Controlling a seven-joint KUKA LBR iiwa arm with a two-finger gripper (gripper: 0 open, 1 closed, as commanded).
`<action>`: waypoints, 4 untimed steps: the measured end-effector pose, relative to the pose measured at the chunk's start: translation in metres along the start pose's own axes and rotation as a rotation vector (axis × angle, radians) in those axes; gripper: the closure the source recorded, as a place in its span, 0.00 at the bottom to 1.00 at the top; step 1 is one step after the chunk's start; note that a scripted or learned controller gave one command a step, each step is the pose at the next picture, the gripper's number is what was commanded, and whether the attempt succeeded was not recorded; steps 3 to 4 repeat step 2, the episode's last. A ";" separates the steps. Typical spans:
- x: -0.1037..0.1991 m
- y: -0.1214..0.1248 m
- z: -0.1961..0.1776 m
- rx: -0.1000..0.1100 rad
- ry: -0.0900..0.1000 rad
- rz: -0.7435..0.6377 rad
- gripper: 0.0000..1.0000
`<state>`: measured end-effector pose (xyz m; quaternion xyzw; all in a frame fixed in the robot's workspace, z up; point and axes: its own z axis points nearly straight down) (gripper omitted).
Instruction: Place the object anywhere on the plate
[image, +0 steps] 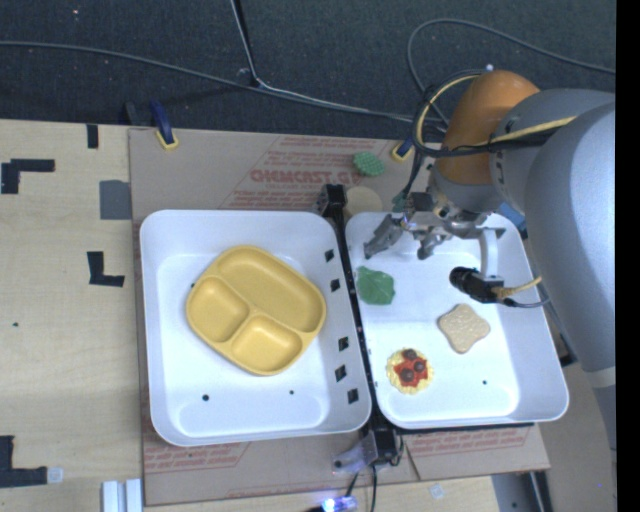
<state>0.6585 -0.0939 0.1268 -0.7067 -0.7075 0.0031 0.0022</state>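
You had the yellow plate, glossy plastic with three compartments, in the left bin. The green leaf piece lay in the right bin, just below the gripper, whose fingers stood spread and held nothing. It looked light, thin and soft (probably a toy), so pinch it across the middle. Toast and pizza lay farther right.

The arm is cut off by the picture's right edge, and its bulk hides the far right corner of the right bin. Whether the hand has its fingers parted or closed is too blurred to tell (they merge into dark shapes). The desk runs off the left edge.
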 end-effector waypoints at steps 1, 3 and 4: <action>0.001 0.000 0.045 -0.005 -0.001 -0.001 0.00; 0.002 0.001 0.032 -0.008 0.000 -0.002 1.00; 0.002 0.001 0.032 -0.008 0.000 -0.002 1.00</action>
